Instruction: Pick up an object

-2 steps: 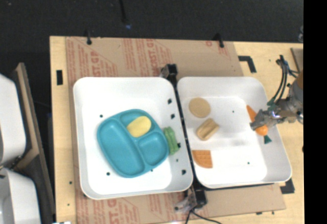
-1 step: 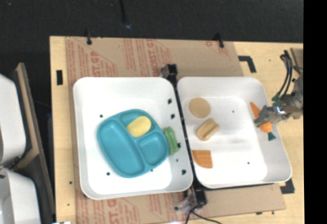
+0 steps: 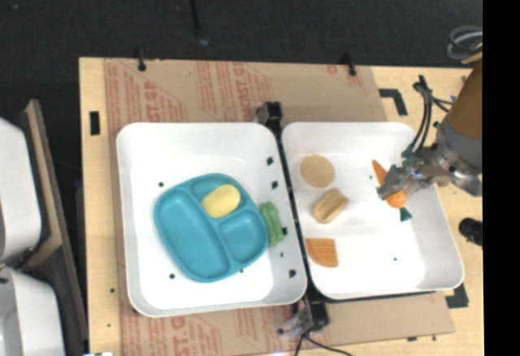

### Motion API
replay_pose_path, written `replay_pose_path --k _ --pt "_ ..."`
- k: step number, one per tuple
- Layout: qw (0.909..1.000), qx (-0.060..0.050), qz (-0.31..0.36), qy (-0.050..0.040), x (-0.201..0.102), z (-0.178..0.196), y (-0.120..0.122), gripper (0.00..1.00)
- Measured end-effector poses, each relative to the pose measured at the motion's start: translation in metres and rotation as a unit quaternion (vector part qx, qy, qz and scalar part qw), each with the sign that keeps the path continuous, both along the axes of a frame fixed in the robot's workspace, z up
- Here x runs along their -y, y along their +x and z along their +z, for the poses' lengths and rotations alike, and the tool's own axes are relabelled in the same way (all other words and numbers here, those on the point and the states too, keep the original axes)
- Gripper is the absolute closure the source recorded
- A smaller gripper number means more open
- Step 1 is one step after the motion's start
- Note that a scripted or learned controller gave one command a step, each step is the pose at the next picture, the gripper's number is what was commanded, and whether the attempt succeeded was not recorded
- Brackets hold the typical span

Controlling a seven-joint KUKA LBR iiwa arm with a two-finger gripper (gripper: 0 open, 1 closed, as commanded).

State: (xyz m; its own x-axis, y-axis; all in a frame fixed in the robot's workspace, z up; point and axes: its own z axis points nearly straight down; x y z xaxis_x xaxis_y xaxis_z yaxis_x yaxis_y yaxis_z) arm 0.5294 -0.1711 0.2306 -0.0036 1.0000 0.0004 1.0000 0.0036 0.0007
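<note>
A toy carrot lies in the right bin, with its orange tip pointing up-left and its green top down-right. My gripper sits directly over the carrot's middle, so orange shows on both sides of it. The grey arm reaches in from the right edge. A round tan bun, a brown bread roll and an orange wedge lie to the left in the same bin.
The left bin holds a blue divided plate with a yellow piece on it. A green piece rests by the plate's right edge. A black clip sits where the bins meet.
</note>
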Motion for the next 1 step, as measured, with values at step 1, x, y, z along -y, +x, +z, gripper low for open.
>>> replay_pose_path --k 1 --pt "1.0 0.001 0.0 0.0001 -0.0506 0.012 0.015 1.0"
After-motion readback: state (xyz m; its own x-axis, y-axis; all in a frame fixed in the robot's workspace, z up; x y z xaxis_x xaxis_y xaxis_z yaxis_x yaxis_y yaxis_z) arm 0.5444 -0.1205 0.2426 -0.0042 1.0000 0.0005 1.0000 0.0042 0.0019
